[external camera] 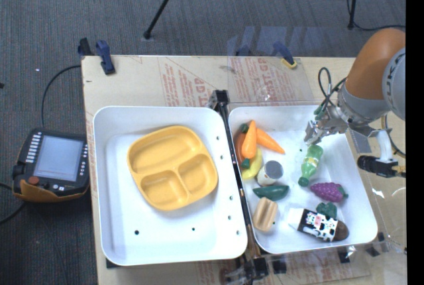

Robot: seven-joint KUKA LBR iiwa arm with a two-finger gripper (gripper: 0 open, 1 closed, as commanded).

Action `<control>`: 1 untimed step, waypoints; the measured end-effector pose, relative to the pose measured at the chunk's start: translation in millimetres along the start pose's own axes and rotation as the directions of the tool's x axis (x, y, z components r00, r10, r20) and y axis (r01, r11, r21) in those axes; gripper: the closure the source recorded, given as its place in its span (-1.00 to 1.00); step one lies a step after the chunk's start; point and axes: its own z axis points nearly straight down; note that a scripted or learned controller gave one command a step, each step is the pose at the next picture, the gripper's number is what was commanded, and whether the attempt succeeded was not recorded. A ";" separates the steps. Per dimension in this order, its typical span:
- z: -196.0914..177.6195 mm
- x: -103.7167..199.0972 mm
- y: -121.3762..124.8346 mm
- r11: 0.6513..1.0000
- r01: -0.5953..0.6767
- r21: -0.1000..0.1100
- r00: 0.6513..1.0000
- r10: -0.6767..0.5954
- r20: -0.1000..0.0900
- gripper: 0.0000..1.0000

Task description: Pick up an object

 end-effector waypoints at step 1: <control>0.6 0.0 -0.2 1.000 0.000 0.001 1.000 0.000 0.000 -1.00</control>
